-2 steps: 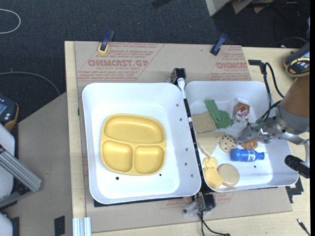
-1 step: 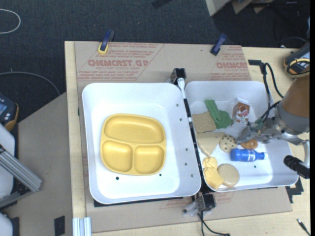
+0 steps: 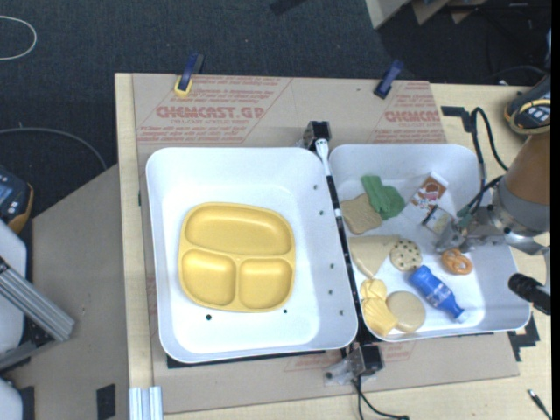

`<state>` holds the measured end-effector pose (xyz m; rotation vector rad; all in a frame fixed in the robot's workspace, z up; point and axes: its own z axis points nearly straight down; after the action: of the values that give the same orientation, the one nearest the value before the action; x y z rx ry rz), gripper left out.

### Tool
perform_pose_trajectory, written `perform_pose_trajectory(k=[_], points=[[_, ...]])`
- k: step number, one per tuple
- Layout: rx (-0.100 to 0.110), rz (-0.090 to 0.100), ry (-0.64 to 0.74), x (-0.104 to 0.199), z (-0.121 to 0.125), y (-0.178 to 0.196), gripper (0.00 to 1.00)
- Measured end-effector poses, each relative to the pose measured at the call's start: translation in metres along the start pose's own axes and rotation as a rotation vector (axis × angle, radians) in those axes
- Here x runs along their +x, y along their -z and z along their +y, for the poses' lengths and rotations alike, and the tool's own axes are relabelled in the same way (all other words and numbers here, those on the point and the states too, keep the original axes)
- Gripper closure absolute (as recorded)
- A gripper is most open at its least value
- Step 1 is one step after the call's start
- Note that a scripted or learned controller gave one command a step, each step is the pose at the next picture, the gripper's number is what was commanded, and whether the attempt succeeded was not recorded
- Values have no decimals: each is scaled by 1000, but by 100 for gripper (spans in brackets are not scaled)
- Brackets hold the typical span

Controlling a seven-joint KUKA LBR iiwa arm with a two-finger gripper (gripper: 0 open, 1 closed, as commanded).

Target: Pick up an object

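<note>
My gripper (image 3: 448, 231) is low in the right bin (image 3: 499, 309), near its right side, with the arm reaching in from the right. Just below it lies an orange pretzel (image 3: 458, 263); whether the two touch is unclear. A small red and white packet (image 3: 430, 191) sits just above the gripper. To its left are a speckled cookie (image 3: 404, 255) and a blue bottle (image 3: 436, 292). A green piece (image 3: 382, 196) and a tan bread slice (image 3: 358, 213) rest at the bin's upper left. A yellow banana-like item (image 3: 374, 304) and a round tan piece (image 3: 406, 311) lie at the lower left.
The left bin (image 3: 166, 234) holds a yellow divided plate (image 3: 236, 255). A raised divider (image 3: 333, 226) runs between the two bins. Cables and a yellow and black device (image 3: 531, 112) sit off the bench's right edge.
</note>
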<state>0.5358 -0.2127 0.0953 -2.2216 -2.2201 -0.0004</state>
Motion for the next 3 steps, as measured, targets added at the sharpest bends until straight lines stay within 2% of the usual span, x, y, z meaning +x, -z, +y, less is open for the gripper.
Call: perform_pose_trajectory(k=[2, 3], points=[[-8, -4, 2, 14, -4, 116, 100], [-6, -3, 2, 14, -3, 131, 100]])
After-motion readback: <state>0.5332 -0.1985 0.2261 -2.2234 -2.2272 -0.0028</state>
